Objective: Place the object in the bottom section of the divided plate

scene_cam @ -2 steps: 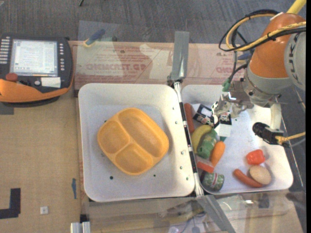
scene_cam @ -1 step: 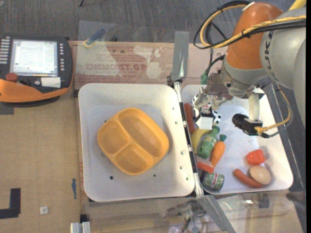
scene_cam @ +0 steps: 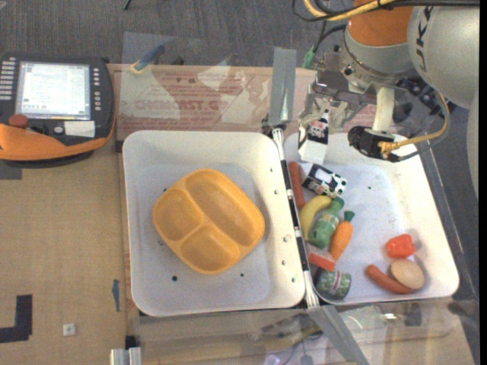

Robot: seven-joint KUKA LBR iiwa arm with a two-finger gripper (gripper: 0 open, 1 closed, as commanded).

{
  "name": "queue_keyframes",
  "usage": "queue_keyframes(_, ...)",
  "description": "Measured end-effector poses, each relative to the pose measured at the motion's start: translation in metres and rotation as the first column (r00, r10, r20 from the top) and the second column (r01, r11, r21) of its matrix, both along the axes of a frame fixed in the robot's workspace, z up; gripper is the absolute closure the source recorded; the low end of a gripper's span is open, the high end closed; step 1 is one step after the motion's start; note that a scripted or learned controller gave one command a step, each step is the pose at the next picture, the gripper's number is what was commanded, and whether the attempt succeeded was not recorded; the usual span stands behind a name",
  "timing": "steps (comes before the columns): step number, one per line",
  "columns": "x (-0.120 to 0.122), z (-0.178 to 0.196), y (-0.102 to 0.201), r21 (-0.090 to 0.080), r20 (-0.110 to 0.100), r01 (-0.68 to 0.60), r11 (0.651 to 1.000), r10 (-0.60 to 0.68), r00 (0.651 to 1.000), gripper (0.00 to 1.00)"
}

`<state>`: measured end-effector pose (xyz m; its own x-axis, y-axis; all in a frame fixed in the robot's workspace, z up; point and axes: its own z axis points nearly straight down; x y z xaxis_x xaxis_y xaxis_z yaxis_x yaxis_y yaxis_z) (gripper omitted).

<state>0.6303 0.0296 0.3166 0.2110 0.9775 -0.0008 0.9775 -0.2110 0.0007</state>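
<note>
Gripper (scene_cam: 318, 125) hangs over the right bin's (scene_cam: 426, 204) far edge, seemingly pinching a carton (scene_cam: 314, 141); the plate (scene_cam: 208, 220) sits in the left bin (scene_cam: 144, 204).

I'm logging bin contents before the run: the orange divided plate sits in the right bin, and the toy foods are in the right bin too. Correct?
Not quite. The camera view shows the orange divided plate in the left bin. The toy foods, such as the carrot, are indeed in the right bin.
</note>
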Motion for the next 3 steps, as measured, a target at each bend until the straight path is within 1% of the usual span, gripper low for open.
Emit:
queue_keyframes(1,-0.057,-0.021,0.036,0.001,-0.004,-0.119,0.993,0.119,0.993,1.00)
queue_keyframes(2,-0.057,-0.021,0.036,0.001,-0.003,-0.119,0.993,0.119,0.993,0.00)
queue_keyframes(3,-0.010,0.117,0.030,0.000,0.001,-0.083,0.997,0.083,0.997,0.00)
